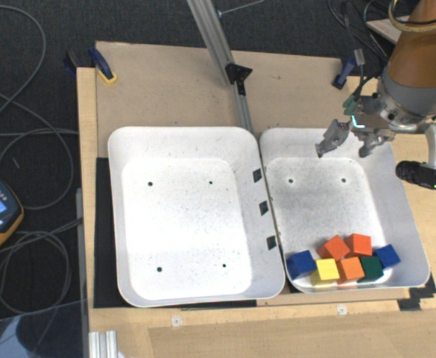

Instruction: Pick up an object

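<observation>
The pincer [347, 142] hung over the far edge of the right bin [396, 192], toward its far right corner, with its two dark fingers spread apart and nothing between them. Above it rose the grey wrist and the orange band of the arm [419, 43], coming in from the right. The blocks lay well apart from the pincer, all crowded into the near right corner of that same bin: an orange block [336, 247] and a red-orange block [361, 243] at the back of the heap, a yellow block [326, 270] and another orange block [349, 268] in front, and a green block [371, 265] just beside them. One blue block [301, 262] sat at the left end of the cluster and a second blue block [387, 256] at the right end, close to the bin's right wall. The left bin [128, 200] stood just beside the right one, their walls touching along the middle of the bench [165, 88]. A grey metal bar [214, 36] slanted down from the far edge of the bench to the gap between the bins. A blue clamp [102, 64] gripped the far left corner of the bench.
</observation>
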Controlling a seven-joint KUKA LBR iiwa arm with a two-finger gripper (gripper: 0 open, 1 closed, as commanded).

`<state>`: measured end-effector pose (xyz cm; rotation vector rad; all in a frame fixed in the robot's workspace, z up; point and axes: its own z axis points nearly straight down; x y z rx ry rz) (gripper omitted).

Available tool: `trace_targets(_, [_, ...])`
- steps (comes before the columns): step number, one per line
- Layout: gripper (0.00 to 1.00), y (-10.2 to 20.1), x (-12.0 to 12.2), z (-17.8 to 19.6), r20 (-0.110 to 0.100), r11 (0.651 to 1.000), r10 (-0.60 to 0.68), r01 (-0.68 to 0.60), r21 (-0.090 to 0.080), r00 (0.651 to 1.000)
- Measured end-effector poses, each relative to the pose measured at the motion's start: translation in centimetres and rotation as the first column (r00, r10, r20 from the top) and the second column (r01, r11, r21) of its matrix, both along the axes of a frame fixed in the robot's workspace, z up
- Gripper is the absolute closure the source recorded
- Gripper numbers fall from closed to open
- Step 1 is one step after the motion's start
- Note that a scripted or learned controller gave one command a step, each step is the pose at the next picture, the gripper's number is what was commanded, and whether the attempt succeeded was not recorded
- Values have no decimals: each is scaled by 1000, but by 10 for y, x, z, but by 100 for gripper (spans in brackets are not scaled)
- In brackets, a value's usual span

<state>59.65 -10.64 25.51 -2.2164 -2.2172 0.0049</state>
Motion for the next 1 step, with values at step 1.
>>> trace_targets(1, [0, 0, 1, 2, 5, 1000, 0, 0, -1, 1000])
